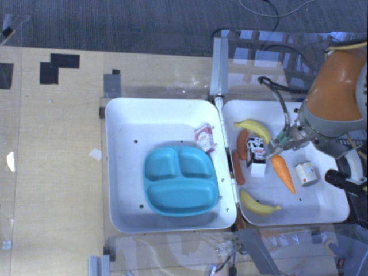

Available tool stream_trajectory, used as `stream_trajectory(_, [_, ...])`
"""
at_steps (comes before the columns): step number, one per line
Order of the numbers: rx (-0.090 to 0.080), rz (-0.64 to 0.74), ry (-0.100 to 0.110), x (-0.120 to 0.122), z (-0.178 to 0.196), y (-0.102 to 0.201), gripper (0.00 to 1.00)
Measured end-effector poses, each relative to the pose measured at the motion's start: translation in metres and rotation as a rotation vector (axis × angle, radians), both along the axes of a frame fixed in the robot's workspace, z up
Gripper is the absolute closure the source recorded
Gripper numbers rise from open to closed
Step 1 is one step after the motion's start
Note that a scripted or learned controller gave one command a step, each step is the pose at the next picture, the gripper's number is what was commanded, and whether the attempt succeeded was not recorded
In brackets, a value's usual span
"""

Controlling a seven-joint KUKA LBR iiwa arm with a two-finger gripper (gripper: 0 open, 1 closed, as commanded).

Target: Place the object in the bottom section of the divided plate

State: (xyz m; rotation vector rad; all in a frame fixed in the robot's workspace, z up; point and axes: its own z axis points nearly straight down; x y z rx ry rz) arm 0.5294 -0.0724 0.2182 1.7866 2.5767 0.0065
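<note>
Blue divided plate (181, 181): turquoise plastic with rounded corners, lying flat in the lower middle of the left bin (123, 154). It has two small sections along its upper side and one wide section along its lower side, and all three show bare blue.
White left bin: centre of the frame. It also holds a small red-and-white packet (204, 138), which lies just above the plate's upper right corner, near the wall shared with the other bin.
White right bin (322, 206): right of centre, touching the left bin.
Yellow bananas: upper banana (253, 128) curves near the top of the right bin, and lower banana (259, 203) lies near its bottom edge.
Red sausage (240, 157): long and upright in the picture, along the right bin's left wall.
Black-and-white carton (256, 154): just right of the sausage, below the upper banana.
Orange carrot (283, 174): tilted, tip toward the lower right, just right of the carton.
Small pale can (306, 173): on its side, right of the carrot.
Gripper (282, 140): low over the right bin, above the carrot's top and beside the carton. I cannot tell whether it is wide, narrow, or holding anything.
Arm (339, 94): grey with an orange band, at the right edge of the frame.
</note>
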Motion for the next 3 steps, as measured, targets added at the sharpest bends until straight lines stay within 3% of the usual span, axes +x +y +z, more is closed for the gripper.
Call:
stream_trajectory(1, [-0.003,0.153,0.000,0.014,0.014,-0.012,1.00])
stream_trajectory(2, [-0.002,0.312,0.002,0.016,-0.017,0.058,1.00])
stream_trajectory(3, [-0.003,0.231,-0.002,0.063,0.046,-0.020,1.00])
